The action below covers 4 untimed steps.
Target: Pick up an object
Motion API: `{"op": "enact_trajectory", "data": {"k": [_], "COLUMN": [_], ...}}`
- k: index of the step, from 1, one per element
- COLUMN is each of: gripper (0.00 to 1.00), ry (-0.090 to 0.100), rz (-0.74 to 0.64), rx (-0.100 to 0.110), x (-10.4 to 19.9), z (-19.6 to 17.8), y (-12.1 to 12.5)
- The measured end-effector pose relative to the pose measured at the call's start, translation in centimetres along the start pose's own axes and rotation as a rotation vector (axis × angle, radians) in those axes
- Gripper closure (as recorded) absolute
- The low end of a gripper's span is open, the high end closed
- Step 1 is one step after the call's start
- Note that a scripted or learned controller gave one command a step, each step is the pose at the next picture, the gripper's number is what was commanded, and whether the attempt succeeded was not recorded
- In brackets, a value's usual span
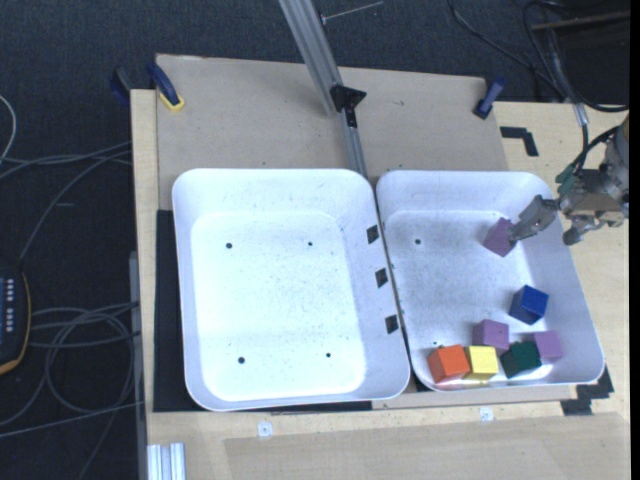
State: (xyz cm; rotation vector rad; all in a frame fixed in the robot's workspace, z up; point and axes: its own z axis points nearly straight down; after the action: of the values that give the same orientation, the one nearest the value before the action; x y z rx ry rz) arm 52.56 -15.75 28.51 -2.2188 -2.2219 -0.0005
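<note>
Pincer (553, 224) reaches into the right bin (575, 278) from the right with its fingers apart, one finger touching a purple block (497, 236) lying in the bin's upper part, not gripping it

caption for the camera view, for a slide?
Gripper at a purple block in the right bin; six more blocks sit near its front edge.

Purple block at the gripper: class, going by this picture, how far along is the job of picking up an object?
Done: the gripper has reached into the right bin, at a purple block. In hand: the block sits against a fingertip, but whether it is gripped is unclear. Left: a sure grip and lift. The blue cube and the others lie along the near wall.
</note>
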Motion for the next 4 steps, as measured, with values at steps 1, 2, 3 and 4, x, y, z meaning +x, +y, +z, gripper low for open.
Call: {"op": "enact_trajectory", "data": {"k": [1,2,3,4], "gripper": [0.0,0.0,0.0,0.0], "ry": [0.0,0.001,0.001,0.002], "rz": [0.0,0.001,0.002,0.001], "rx": [-0.001,0.005,0.006,0.007], "x": [0.0,0.1,-0.4,-0.7], "z": [0.0,4.5,10.6,16.9], "y": [0.0,0.7,0.9,0.9]}}
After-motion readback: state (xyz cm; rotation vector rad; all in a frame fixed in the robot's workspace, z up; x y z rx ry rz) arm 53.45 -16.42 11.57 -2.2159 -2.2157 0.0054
